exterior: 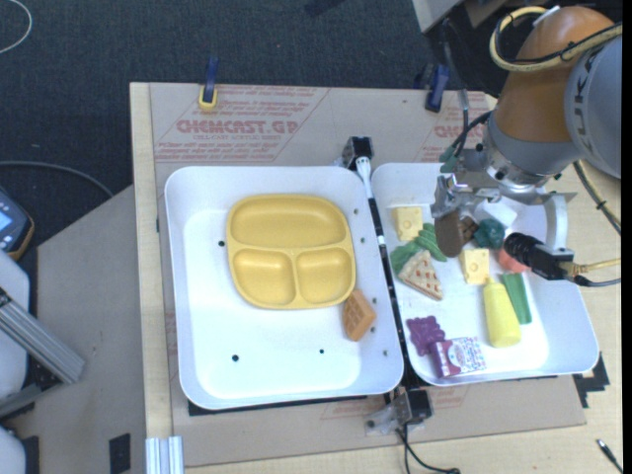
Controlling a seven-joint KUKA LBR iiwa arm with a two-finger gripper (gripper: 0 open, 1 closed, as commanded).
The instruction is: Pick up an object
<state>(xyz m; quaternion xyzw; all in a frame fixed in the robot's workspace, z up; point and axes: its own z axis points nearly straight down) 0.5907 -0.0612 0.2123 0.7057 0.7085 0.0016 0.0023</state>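
The bench [148,265] (topped with printed cardboard) bears two white bins, left bin [197,363] and right bin [563,349], side by side.

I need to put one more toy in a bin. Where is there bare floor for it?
Left white bin: bare floor in front of and left of the yellow divided tray, apart from the small orange waffle piece. Right white bin: crowded in the middle under the gripper; bare only at its near right corner.

A robotics lab: the grey arm [583,87] with its orange band reaches over two white bins [197,363] holding toy food, set on a protective-paper-covered board [247,117] clamped at its far edge, with loose cables [425,452] and dark carpet [99,28] around.
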